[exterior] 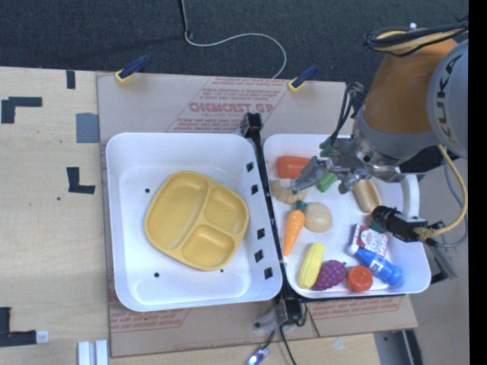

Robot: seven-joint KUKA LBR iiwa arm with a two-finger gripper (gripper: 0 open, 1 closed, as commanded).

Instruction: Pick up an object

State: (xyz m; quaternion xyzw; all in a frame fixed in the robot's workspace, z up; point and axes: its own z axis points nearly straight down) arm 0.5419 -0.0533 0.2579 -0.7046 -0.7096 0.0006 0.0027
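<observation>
camera view: gripper (313, 175) hung low over right bin (417, 276), just beside orange sausage (292, 166) and green piece (327, 181). whether it gripped, could not tell. nothing seen lifted; carrot (292, 230), corn (310, 264), grapes (329, 274) lay loose. pick apparently undone.

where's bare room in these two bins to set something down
Most room is in the left white bin: bare floor rings the yellow divided plastic tray, widest along the bin's top and bottom walls. The right white bin is crowded: orange toy carrot, yellow toy corn, purple toy grapes and blue bottle fill it, with the claw above.
</observation>
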